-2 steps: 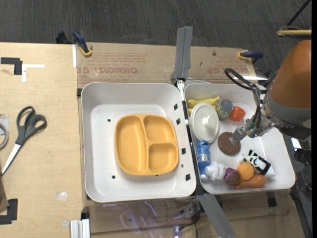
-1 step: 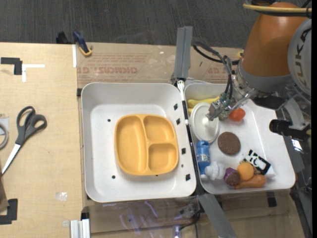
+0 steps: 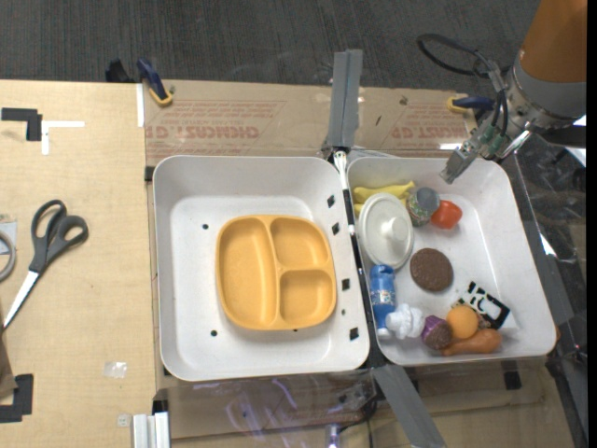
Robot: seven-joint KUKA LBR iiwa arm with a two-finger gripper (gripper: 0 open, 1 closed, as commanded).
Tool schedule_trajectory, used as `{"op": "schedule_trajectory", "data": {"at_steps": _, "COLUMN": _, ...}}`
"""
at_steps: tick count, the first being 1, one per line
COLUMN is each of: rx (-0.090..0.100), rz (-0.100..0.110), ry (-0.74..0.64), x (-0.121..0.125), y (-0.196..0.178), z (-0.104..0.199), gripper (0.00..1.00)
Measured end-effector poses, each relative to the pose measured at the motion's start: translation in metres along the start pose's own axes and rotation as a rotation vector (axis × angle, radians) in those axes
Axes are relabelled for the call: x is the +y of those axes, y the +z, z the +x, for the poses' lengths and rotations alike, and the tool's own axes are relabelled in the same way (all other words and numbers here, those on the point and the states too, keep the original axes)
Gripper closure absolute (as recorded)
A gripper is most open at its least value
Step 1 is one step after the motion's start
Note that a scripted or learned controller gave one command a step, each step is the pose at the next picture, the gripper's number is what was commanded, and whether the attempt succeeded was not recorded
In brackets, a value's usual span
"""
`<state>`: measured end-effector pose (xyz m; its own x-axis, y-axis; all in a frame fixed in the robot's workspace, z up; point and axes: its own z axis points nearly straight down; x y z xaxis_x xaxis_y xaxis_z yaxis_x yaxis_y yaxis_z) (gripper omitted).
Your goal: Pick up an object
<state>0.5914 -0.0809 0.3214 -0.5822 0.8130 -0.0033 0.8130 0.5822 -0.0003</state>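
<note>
We're hovering the hand (image 3: 462, 164) over the right bin's (image 3: 522, 241) far corner, probably empty, can't tell its grip; nothing's picked yet.

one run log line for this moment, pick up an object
gripper: above right bin far rim, holding nothing | nearest: red object | left bin: yellow divided plate

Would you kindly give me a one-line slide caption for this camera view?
KUKA arm's gripper hovers over the right bin of small objects; the left bin holds a yellow divided tray.
</note>
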Motion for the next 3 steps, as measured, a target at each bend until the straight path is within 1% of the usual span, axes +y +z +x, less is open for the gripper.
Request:
{"op": "schedule_trajectory", "data": {"at_steps": 1, "rx": 0.001, "rz": 0.001, "ry": 0.064, "x": 0.005, "y": 0.172, "z": -0.029, "gripper": 1.00}}
{"op": "schedule_trajectory", "data": {"at_steps": 2, "rx": 0.000, "rz": -0.001, "ry": 0.187, "x": 0.053, "y": 0.068, "z": -0.042, "gripper": 1.00}}
{"op": "schedule_trajectory", "data": {"at_steps": 3, "rx": -0.002, "rz": -0.003, "ry": -0.141, "x": 0.031, "y": 0.192, "z": -0.074, "gripper": 1.00}}
